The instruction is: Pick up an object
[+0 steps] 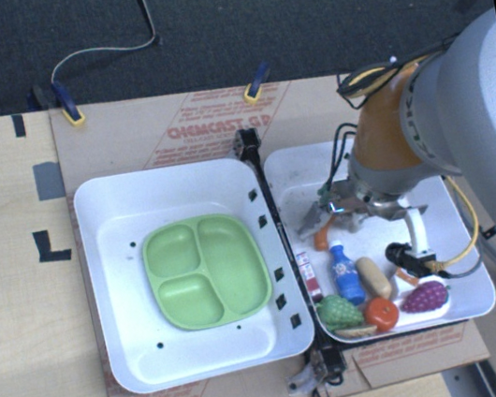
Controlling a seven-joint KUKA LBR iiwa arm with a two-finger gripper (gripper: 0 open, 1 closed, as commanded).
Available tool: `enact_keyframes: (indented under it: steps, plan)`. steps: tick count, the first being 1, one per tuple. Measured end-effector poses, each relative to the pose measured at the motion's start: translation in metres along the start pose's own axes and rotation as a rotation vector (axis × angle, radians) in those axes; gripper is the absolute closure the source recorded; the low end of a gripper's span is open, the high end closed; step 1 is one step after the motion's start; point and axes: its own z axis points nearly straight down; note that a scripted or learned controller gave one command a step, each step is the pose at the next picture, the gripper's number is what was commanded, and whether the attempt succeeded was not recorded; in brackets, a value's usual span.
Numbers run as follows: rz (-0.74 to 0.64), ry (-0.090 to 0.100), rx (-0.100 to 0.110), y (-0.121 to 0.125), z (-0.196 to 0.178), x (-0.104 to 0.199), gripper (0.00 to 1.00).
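Gripper (326,212) low in right bin (457,303), near its left wall, above blue bottle (344,273); finger state cannot be told. Green plate (208,271) mid left bin (112,264).

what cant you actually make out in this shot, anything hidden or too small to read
- Hand, camera view: blurred and partly under the wrist; whether it grips anything cannot be told.
- Small orange item below the hand: too small to identify.
- Blue bottle: label too small to read.
- Green item at the right bin's front wall: partly covered by the bottle and the red ball.
- Arm's upper part: cut off by the right edge.
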Motion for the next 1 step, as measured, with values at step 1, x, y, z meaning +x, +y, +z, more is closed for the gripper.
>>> enact_keyframes:
  steps: [1]
  plan:
    - [0.001,-0.002,-0.002,0.0005,-0.0098,-0.0009,1.00]
